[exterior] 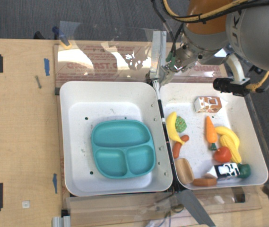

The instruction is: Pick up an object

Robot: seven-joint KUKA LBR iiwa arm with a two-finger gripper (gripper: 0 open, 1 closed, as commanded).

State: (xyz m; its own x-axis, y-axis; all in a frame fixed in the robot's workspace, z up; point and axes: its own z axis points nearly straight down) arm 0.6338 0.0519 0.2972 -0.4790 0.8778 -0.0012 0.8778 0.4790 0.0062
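Grey claw [168, 70] hovers above bin rim [156, 86].

Both white bins [73, 103] are looking like smooth, slightly glossy plastic, and the teal tray [123, 148] is showing a matt plastic sheen. The bench [16, 141] is reading as pale, matt wood. A clear plastic sheet [106, 56] is glinting along the bins' far edge.

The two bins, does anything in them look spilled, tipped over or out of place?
Nothing stands out. The teal tray lies flat in the left bin; the toy foods, such as the carrot, lie loose inside the right bin.
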